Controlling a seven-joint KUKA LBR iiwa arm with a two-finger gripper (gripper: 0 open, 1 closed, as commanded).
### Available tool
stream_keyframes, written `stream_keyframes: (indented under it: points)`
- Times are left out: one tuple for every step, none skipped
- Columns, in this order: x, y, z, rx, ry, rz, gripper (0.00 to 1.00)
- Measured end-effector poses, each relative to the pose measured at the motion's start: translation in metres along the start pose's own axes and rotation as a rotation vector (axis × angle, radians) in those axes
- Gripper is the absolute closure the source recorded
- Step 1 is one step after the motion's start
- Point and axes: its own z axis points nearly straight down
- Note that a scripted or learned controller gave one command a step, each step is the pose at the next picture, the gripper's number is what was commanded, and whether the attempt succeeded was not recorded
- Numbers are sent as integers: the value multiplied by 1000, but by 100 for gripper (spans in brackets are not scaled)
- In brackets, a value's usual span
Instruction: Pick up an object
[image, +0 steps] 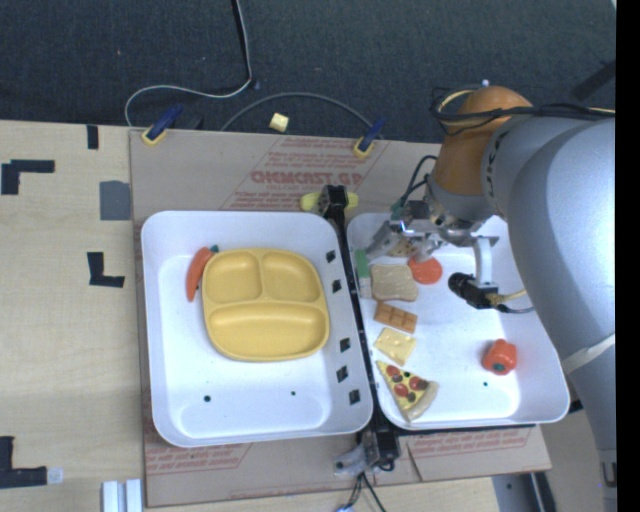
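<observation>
Yellow divided plate in left bin — carrot beside it.

Jaws' state obscured by wrist

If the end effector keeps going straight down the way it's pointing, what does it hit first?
Probably the bread slice, or the bin floor beside it. The end effector hangs at the right bin's far left corner, just above the bread. Depth is unclear from this slanted view, so it's a guess.

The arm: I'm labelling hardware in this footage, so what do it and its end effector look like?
The arm is a thick, rounded, light grey body with an orange band above the wrist and thin cables looping beside it. The end effector is a small metallic grey assembly, and a black cable runs below it.
</observation>
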Motion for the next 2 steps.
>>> stream_keyframes:
  points:
    - [11,1,0,1,-5,1,0]
    - [-30,-1,-8,7,0,4,0]
